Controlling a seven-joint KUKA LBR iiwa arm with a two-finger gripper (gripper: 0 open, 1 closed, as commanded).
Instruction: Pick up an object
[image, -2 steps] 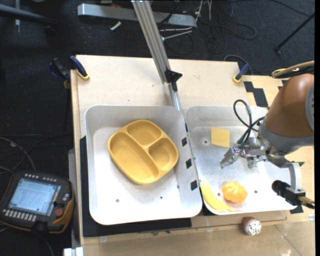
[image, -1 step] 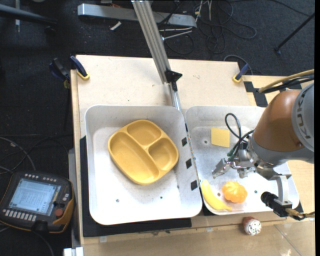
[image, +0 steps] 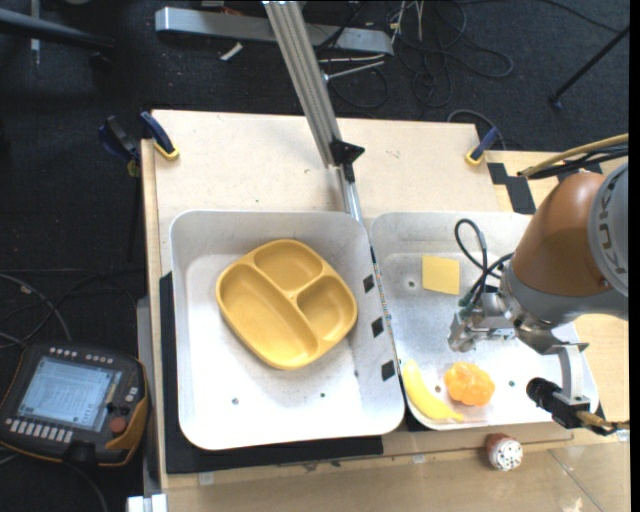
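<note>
Wooden bench (image: 260, 160): pale board under both bins, reaching well beyond the gripper toward the view's top and left.
Left bin (image: 200, 400): white, shallow, well to the view's left of the gripper, across the divide between the bins.
Right bin (image: 410, 235): white, shallow; the gripper hangs over its floor, toward its right part.
Arm (image: 565, 250): grey with an orange band, comes in from the view's right and bends down to the gripper; a black cable loops just above the wrist.
Divided plate (image: 287, 303): yellow, three compartments, lying flat in the left bin, well apart from the gripper.
Teach pendant (image: 70, 398): grey with a lit screen, on the dark floor, far to the view's left of the gripper.
Gripper (image: 462, 338): metal, pointing down into the right bin; whether it is wide or narrow cannot be told, and nothing is seen in it.
Orange object (image: 469, 385): lumpy, on the right bin floor just below the gripper in the view, apart from it.
Yellow square (image: 441, 274): flat, pale, on the bin floor near the gripper, up and slightly left of it.
Banana (image: 425, 395): yellow, curved, at the bin's lower left edge, down-left of the gripper, just beside the orange object.
Small ball (image: 504, 453): white, speckled, on the bench outside the right bin, below the gripper.
</note>
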